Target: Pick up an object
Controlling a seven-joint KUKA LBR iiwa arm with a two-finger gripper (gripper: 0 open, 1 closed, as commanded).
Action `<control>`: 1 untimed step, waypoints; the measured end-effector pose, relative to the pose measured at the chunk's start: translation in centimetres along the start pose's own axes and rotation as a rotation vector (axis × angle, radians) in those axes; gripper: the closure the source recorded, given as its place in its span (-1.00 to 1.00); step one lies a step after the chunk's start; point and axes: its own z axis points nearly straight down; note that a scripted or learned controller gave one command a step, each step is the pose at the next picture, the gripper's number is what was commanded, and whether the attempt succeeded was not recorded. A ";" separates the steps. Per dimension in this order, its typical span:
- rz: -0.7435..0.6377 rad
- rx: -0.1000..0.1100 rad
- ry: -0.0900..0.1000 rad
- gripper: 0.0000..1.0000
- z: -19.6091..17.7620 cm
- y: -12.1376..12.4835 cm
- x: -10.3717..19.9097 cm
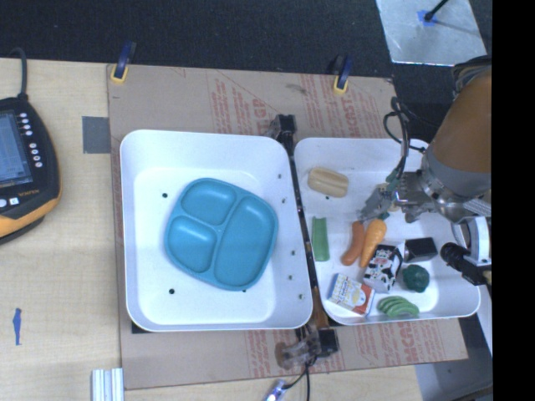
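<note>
My gripper (pixel 380 205) hangs over the middle of the right bin (pixel 334 153), coming in from the right under the grey and orange arm. Directly below it lie two orange carrots (pixel 365 242), side by side, their upper ends touching or hidden by the gripper tip. A tan bread roll (pixel 328 182) lies at the bin's far left. A green stick (pixel 319 238) rests along the left wall. Nothing is visibly held.
The right bin also holds a black-and-white carton (pixel 383 267), a small printed box (pixel 349 293), a dark green ball (pixel 415 277), a black block (pixel 420 248) and a green ribbed piece (pixel 397 307). The left bin (pixel 146 153) holds a blue divided plate (pixel 221 233). A teach pendant (pixel 21 170) lies at far left.
</note>
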 end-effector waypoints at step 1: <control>0.001 0.001 0.001 -1.00 8.4 0.7 -0.8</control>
